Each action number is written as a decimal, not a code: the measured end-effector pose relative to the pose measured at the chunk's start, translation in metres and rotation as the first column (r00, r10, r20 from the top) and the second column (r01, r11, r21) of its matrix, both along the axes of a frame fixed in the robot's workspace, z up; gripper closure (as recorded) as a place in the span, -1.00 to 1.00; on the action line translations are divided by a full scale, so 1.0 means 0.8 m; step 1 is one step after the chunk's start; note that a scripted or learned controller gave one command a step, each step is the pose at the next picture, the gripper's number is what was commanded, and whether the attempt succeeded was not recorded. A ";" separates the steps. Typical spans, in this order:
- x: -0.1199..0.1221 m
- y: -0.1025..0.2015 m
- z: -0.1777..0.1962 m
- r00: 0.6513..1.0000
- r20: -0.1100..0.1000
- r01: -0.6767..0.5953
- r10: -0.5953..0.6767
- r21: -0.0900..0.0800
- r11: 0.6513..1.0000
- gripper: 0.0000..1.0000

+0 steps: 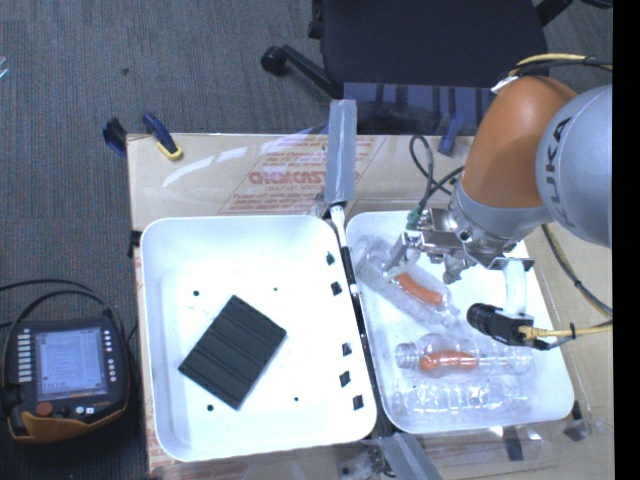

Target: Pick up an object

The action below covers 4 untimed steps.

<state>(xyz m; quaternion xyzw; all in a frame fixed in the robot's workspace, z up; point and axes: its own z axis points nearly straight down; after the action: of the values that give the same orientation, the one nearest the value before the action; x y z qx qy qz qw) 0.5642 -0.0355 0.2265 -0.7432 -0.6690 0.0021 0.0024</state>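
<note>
Right bin [560, 393]: clear bottles [460, 359]; tool [432, 246] above; left: black pad [233, 351].

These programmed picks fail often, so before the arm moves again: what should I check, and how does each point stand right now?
1. Gripper above the right bin: ok.
2. A target under it: ok, a clear bottle with an orange core lies just below.
3. Jaws open or shut: cannot tell.
4. Anything held: cannot tell; nothing is visibly between the jaws.
5. Clutter near the target: not ok, more clear bottles lie close by.
6. Black ribbed pad in the left bin, well away: ok.
</note>
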 end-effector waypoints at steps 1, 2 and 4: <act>0.050 -0.082 -0.143 0.998 0.002 -0.056 0.056 0.002 0.998 -1.00; 0.080 -0.087 -0.108 0.977 0.004 -0.215 0.215 0.000 0.977 -1.00; 0.028 -0.064 -0.167 0.879 0.019 -0.476 0.476 -0.006 0.879 -1.00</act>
<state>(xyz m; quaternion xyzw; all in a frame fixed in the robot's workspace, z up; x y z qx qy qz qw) 0.5866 -0.0864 0.0926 -0.5560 -0.8312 -0.0042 -0.0051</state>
